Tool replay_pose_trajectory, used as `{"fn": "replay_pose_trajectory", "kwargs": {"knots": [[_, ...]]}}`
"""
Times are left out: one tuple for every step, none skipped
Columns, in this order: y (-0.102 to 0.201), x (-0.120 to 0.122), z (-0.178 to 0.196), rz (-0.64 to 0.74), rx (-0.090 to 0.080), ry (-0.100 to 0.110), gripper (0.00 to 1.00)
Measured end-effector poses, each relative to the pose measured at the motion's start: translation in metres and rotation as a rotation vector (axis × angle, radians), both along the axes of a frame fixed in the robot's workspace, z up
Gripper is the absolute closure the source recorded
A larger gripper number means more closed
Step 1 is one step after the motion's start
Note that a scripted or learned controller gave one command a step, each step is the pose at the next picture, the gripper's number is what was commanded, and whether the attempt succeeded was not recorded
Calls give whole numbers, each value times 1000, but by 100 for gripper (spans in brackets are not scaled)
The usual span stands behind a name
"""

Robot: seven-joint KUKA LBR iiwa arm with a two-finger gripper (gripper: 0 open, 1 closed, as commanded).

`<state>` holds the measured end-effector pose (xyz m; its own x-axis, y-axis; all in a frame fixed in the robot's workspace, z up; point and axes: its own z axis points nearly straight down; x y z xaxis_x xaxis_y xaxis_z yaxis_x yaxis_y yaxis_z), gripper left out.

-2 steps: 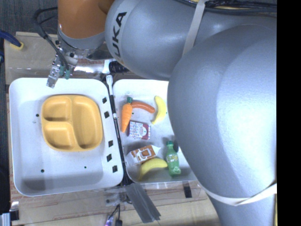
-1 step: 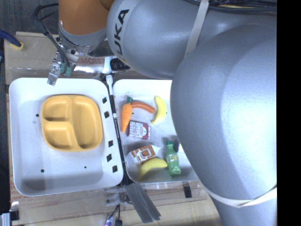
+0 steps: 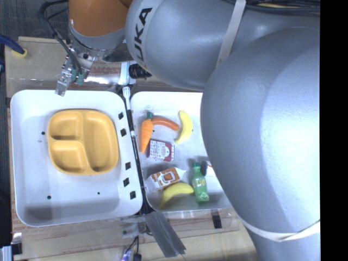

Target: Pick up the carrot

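The carrot [image 3: 145, 136] is orange with a green top and lies upright in the view, at the left side of the right bin [image 3: 163, 98], close to the divider between the bins. My gripper [image 3: 66, 79] hangs well away from it, over the far left corner of the left bin [image 3: 27, 162], below the orange wrist band. Nothing can be seen in the gripper. The grey arm covers the right part of the right bin.
Around the carrot lie a red-orange pepper [image 3: 166, 124], a banana [image 3: 186, 126], a red carton [image 3: 161, 150], a brown carton [image 3: 165, 177], a second banana [image 3: 175, 192] and a green bottle [image 3: 199, 184]. A yellow divided plate [image 3: 83, 140] sits in the left bin.
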<state>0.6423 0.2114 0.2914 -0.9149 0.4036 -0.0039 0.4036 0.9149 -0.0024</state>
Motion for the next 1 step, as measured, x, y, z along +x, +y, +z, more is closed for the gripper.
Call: {"fn": "replay_pose_trajectory", "kwargs": {"knots": [[8, -3, -17, 158, 2, 4, 100]]}}
